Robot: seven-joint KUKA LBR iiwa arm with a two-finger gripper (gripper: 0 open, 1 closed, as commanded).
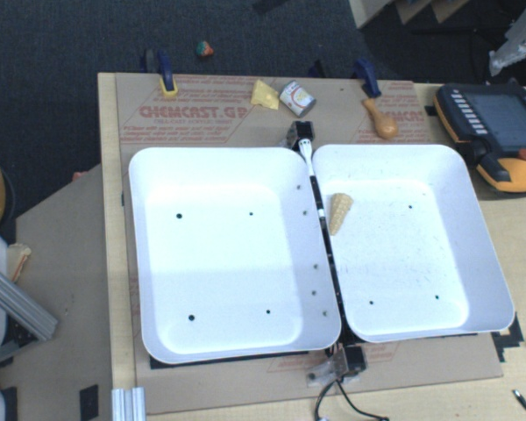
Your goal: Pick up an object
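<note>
A small tan cone-shaped object (339, 211) lies in the right white bin (438, 235), close to its left wall near the divide between the bins. The left white bin (219, 253) sits beside it, showing only a few dark dots on its floor.
On the board behind the bins lie a yellow wedge (264, 96), a small white box (297, 99) and a brown wooden piece (381, 121). Blue clamps (166, 70) hold the board's back edge. A teach pendant (495, 130) rests at the right.
</note>
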